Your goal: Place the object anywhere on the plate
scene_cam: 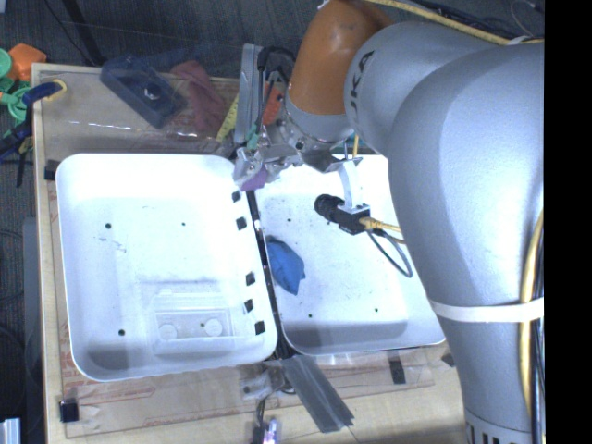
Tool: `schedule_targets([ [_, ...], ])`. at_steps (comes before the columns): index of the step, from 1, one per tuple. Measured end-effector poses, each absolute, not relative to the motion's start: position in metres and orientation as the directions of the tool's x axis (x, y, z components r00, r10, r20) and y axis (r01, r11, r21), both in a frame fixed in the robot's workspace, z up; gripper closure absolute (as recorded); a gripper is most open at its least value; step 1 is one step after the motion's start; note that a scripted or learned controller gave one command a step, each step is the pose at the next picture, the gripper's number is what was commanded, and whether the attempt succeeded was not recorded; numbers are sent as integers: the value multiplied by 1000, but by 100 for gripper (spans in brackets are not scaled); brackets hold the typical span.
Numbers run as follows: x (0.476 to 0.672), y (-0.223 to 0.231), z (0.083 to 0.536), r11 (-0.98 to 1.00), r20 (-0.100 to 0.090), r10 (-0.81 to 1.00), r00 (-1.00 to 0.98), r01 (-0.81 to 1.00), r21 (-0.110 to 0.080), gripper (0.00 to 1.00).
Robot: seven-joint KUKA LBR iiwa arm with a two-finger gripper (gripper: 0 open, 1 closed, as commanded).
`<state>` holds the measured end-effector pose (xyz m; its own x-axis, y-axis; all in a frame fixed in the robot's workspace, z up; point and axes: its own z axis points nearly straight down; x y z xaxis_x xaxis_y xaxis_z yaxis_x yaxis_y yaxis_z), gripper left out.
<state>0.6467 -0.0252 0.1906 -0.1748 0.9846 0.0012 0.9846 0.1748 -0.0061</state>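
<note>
Bench carries two white bins side by side. Your gripper [252,172] hangs over the top of the seam between them; finger state cannot be told. Blue object [284,265] lies in the right bin [370,336], by its left wall. Clear plate [190,311] sits in the left bin [83,248].

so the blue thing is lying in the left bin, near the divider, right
Not quite. The camera view shows the blue thing lying in the right bin, not the left bin. The rest holds: it sits close to the divider between the two bins.
</note>
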Motion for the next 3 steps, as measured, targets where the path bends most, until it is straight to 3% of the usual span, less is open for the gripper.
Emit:
schedule_targets([
  [1, 656, 55, 300, 161, 0, 987, -161, 987, -3, 100],
  [2, 657, 6, 311, 299, 0, 954, -299, 954, -1, 100],
  [3, 656, 66, 389, 373, 0, 928, -373, 928, -1, 100],
])
